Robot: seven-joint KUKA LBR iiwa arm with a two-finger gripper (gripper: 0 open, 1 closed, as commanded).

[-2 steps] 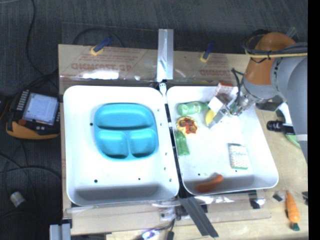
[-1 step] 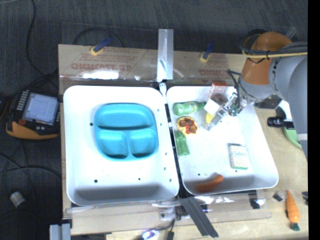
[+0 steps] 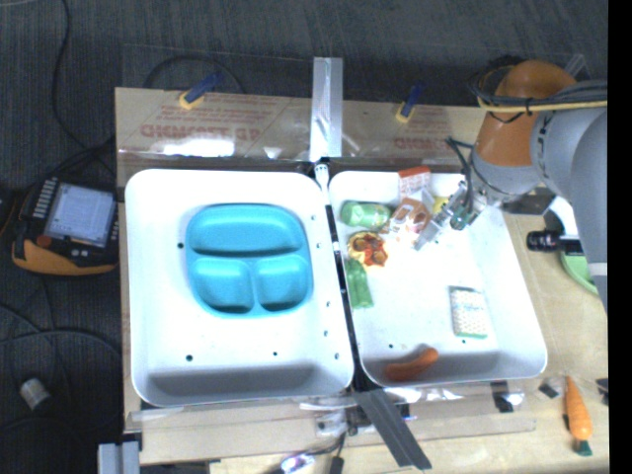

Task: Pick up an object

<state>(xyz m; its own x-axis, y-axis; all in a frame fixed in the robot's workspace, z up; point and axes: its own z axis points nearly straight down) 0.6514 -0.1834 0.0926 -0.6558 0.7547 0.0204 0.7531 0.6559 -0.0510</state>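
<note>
Plastic dominates the bench: two shallow white bins with rounded corners sit side by side, the left bin (image 3: 158, 363) carrying a glossy turquoise tray (image 3: 248, 257) moulded into three compartments — one long, two smaller beneath it. The right bin (image 3: 513, 334) holds a scatter of small things. Toward its far left corner lies a pale green rounded packet (image 3: 364, 212), below it a crinkled red-and-yellow wrapper (image 3: 369, 249), and below that a slim green bottle (image 3: 357, 285) lying close along the bin's left wall. Near the far wall an orange-and-white carton (image 3: 415, 180) sits among a jumble of bright small packets (image 3: 406, 216). A flat pale box with a dotted face (image 3: 468, 311) lies apart toward the right side, and an orange sausage-shaped piece (image 3: 411, 363) rests against the near wall. The grey arm with its orange band (image 3: 513, 126) comes in over the bin's far right corner, and the gripper (image 3: 433, 227) angles down to the edge of the packet jumble; whether its tips are spread or closed cannot be told at this size, and nothing can be seen between them. The bin's middle floor, between bottle and box, lies open — the far-left cluster is crowded. Outside the bin, an orange carrot-like piece (image 3: 578, 418) lies on the bench at the near right.
</note>
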